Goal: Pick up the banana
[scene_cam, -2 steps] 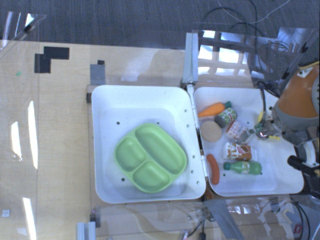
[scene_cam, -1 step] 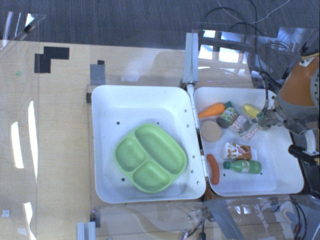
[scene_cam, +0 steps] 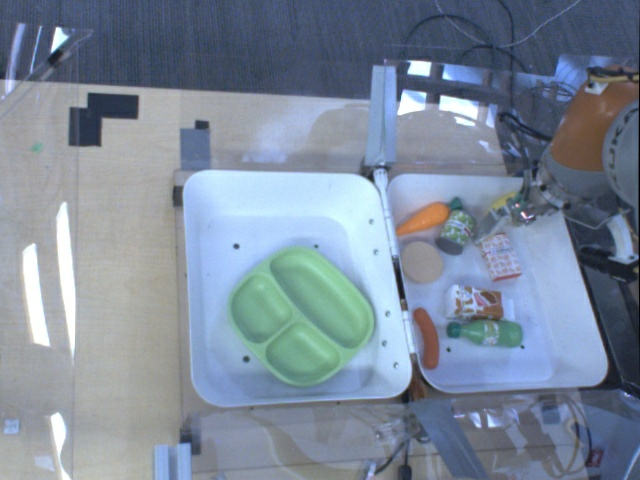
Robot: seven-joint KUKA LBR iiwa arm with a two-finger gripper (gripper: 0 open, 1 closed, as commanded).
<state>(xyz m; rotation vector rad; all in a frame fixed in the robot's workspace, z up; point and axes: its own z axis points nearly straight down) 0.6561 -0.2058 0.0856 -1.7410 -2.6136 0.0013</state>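
Yellow is showing just beside the gripper (scene_cam: 528,202), probably the banana (scene_cam: 512,208), mostly hidden; whether the gripper is apart or together I am not able to tell. The red-white carton (scene_cam: 500,256) is lying a little farther and the carrot (scene_cam: 424,218) beyond, so the arm (scene_cam: 590,133) should be centring on the banana and closing slowly.

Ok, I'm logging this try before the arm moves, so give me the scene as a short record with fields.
left bin: holds a green divided plate
right bin: carrot, small can, round tan disc, red-and-white packet, small carton, green bottle, sausage
claw: over the right bin's far right part, close to the packet
banana: cannot tell it apart at this size
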